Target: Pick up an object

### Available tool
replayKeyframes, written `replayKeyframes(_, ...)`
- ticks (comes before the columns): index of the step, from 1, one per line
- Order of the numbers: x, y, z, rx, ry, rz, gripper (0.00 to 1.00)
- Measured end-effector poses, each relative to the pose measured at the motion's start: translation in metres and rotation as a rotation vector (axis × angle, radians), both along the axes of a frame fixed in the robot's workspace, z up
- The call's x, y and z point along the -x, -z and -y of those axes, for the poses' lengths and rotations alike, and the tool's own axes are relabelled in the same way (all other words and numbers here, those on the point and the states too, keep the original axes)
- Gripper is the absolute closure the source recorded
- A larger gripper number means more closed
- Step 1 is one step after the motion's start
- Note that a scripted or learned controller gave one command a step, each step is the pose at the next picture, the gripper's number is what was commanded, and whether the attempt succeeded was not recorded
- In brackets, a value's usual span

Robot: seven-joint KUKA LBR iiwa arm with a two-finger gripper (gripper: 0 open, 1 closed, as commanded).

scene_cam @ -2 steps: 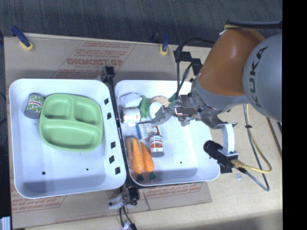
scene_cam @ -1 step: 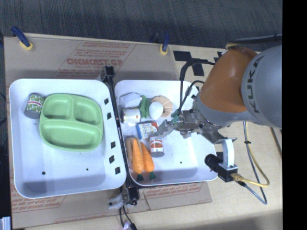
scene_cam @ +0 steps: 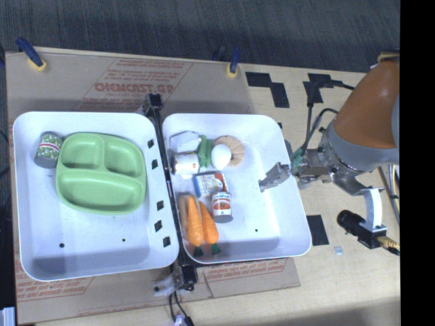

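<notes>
Over right bin [scene_cam: 293, 231] right side: gripper [scene_cam: 274, 177], open/shut unclear, nothing seen held; approach stage, next needs reach left to can [scene_cam: 221, 206].

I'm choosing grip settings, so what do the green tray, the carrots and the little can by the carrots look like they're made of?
Green tray: probably moulded plastic, matte, one even colour with soft rounded compartments. Carrots: likely toy plastic or rubber, smooth uniform orange with a slight sheen. Can: seemingly metal or plastic with a printed label; too small to tell which.
</notes>
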State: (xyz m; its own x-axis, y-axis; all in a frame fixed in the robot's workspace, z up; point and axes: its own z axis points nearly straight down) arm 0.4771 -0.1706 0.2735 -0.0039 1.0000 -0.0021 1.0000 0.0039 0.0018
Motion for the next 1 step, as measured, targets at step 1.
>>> replayKeyframes(1,-0.0013,0.1415,0.0216,-0.004,-0.002,-0.008,0.00)
